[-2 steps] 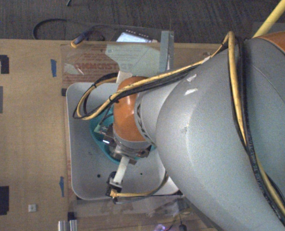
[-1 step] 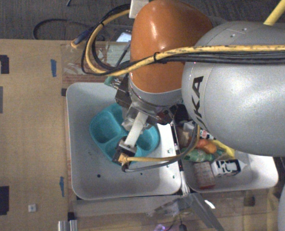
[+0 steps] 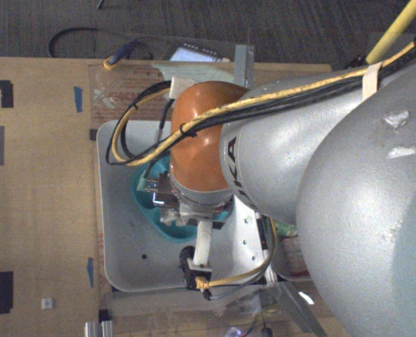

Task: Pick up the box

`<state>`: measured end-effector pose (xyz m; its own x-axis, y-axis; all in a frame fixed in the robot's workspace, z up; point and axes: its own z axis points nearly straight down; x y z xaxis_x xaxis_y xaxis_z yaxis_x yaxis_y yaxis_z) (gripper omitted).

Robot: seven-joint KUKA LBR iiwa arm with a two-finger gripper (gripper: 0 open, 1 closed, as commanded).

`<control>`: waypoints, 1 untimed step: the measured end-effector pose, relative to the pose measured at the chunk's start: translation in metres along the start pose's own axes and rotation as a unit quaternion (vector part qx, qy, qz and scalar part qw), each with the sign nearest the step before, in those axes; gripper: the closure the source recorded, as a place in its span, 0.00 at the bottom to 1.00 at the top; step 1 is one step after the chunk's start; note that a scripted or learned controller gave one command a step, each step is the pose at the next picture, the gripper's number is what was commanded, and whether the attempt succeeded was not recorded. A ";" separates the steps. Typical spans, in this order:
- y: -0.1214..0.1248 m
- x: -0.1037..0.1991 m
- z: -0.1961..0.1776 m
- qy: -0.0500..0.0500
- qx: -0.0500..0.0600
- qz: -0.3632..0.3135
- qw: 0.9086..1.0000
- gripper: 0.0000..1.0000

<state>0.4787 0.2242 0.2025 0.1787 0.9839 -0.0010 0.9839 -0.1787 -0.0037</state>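
Dark carpet (image 3: 278, 12) runs along the far side, with a black cable (image 3: 71, 39) looped on it. The brown bench (image 3: 39, 188) carries black corner marks and bits of blue tape (image 3: 78, 98).

From where I stand the grey arm (image 3: 348, 188) blocks nearly everything. Its orange band (image 3: 197, 135) sits right over the pincer (image 3: 167, 206), so only some metal and white parts of the pincer poke out underneath. I cannot tell whether it is wide or narrow, or whether it has hold of anything.

The pincer hangs over the white bin (image 3: 113, 209). Directly beneath it, and spreading out to its left, lies a teal thing (image 3: 143, 199) with a rounded edge. The wrist covers most of it, and I cannot see whether the two touch. A small dark speck (image 3: 143, 256) lies on the bin floor near the pincer, on the side towards me.

Well off to the pincer's right, the arm leaves a sliver of the second bin (image 3: 276, 262) visible. A scrap of printed packet (image 3: 292, 248), reddish with some green, shows in that gap. That may be the box, but too little of it is visible for me to be sure.
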 end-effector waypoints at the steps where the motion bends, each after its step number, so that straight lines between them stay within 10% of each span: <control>1: 0.001 0.000 -0.009 0.001 0.000 0.001 1.000 1.00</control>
<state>0.4794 0.2244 0.2120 0.1810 0.9835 0.0000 0.9835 -0.1810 -0.0034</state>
